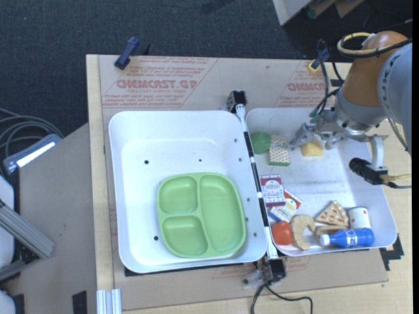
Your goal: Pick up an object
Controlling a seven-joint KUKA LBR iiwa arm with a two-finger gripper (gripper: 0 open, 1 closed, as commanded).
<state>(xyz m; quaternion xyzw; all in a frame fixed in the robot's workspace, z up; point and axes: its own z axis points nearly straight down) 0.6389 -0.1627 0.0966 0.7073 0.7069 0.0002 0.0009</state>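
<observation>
The arm is cut off by the right edge of the picture, so its upper links cannot be followed. Its hand sits low over the right bin, and the wrist hides the fingers; how they stand cannot be told. A yellow object lies partly under the hand, its shape unclear. The print on the small packets is too small to read. Near the bin's front, a round cracker covers part of a red object.
</observation>
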